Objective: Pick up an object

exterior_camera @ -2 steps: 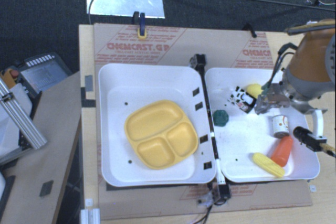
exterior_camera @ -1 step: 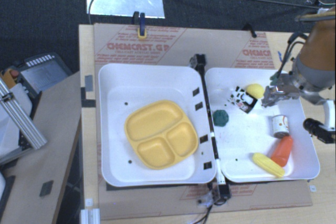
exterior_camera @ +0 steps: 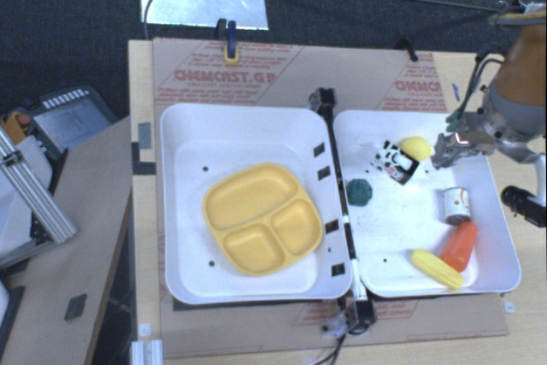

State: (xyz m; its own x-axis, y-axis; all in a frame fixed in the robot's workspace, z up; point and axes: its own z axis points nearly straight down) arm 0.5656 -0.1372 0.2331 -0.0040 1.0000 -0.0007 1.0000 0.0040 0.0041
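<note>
Grey arm with its gripper (exterior_camera: 446, 151) sits over the right bin (exterior_camera: 504, 269) near its far right edge, just beside a yellow ball (exterior_camera: 416, 147) and a black-and-white toy (exterior_camera: 394, 161); can't tell the gripper's state, nothing visibly held. Same bin: green lump (exterior_camera: 359, 191) by the left wall, small can (exterior_camera: 455, 203) right of centre, orange carrot (exterior_camera: 460, 245) touching a banana (exterior_camera: 437, 267) at the near right corner. Left bin (exterior_camera: 184, 132) carries a yellow divided plate (exterior_camera: 261, 218) (three compartments), near centre.
</note>
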